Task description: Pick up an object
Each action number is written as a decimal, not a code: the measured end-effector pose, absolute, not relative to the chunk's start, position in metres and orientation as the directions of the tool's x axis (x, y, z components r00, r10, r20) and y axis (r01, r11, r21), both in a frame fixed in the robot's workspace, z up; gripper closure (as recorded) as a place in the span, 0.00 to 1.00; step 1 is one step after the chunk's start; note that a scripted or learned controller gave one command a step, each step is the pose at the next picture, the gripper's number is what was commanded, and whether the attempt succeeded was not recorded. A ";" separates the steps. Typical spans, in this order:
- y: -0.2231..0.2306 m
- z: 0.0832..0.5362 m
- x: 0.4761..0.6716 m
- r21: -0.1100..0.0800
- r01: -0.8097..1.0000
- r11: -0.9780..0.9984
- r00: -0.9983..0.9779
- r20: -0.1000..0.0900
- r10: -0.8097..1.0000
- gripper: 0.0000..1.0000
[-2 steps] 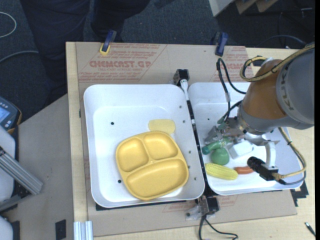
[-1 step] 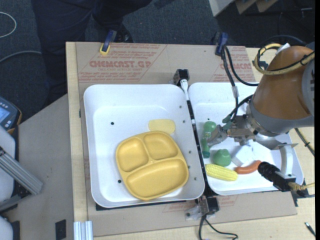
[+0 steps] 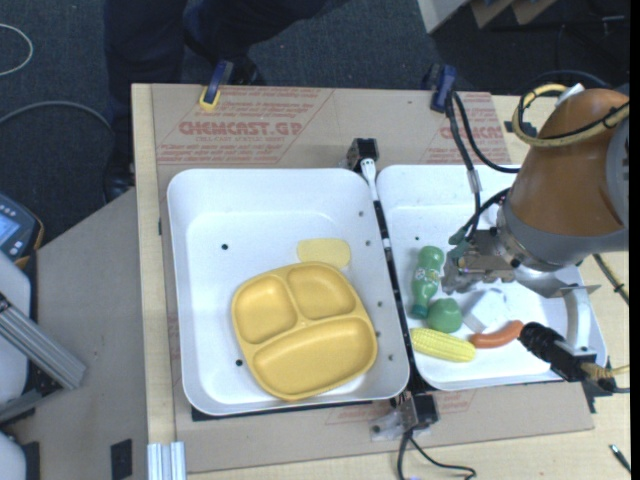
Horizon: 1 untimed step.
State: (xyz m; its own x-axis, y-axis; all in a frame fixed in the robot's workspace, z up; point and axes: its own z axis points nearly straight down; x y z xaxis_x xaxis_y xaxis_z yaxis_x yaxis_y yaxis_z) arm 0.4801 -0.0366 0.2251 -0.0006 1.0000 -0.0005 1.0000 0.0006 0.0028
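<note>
Red print reading "CHEMCAST GP" runs along the brown board (image 3: 250, 118) under the bins.

glossy yellow plastic tray (image 3: 303, 340), smooth white bins (image 3: 200, 268)

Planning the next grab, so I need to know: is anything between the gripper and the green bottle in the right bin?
Nothing visible stands between them. The gripper hangs right beside the green bottle in the right bin. The green ball, corn cob and sausage lie nearer the front edge, off that line.
</note>
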 end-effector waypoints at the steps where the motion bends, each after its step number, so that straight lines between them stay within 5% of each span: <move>1: 0.008 0.182 0.478 -0.007 1.000 0.004 -0.004 0.002 1.000 1.00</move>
